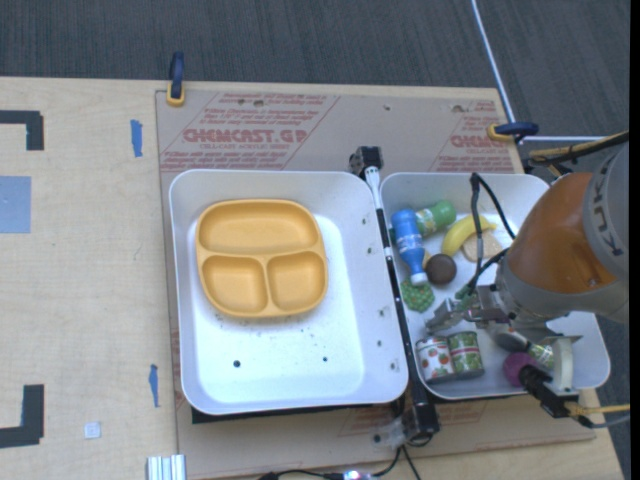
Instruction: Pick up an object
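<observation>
The right white bin (596, 356) holds several small items: a blue bottle (408, 236), a green bottle (436, 215), a yellow banana (465, 234), a brown ball (440, 268), a green leafy piece (418, 295), two small cans (450, 356) side by side and a purple object (517, 369). My gripper (462, 315) hangs low over the bin's middle, just above the cans and to the right of the leafy piece. Nothing is visibly held in it. The orange-banded wrist (562, 240) covers the bin's right part.
The left white bin (290, 360) bears a yellow three-compartment plate (262, 258) in its upper half. A black clamp (367, 158) sits at the top of the divide between the bins. Cables (480, 208) trail over the right bin near the banana.
</observation>
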Robot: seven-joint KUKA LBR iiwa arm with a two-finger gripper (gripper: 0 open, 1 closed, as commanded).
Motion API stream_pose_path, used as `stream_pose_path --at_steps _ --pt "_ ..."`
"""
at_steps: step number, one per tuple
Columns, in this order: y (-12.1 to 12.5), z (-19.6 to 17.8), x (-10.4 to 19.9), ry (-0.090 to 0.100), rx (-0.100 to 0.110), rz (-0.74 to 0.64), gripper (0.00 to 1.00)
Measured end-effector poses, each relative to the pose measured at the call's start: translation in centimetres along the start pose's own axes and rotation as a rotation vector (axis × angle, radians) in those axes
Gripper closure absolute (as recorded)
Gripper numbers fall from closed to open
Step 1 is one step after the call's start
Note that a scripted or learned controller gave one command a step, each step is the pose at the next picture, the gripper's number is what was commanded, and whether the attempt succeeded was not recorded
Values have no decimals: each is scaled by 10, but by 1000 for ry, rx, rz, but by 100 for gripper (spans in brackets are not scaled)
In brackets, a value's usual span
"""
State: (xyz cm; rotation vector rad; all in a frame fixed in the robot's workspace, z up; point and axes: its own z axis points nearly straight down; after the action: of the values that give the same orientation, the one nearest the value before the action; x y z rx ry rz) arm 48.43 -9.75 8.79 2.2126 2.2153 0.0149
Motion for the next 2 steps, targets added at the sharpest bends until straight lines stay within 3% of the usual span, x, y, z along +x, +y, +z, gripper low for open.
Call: stream_pose_path --at_steps 1,2 --pt "1 -10 -1 -2 -3 1 100" --pt "-2 -97 70 2 13 -1 100"
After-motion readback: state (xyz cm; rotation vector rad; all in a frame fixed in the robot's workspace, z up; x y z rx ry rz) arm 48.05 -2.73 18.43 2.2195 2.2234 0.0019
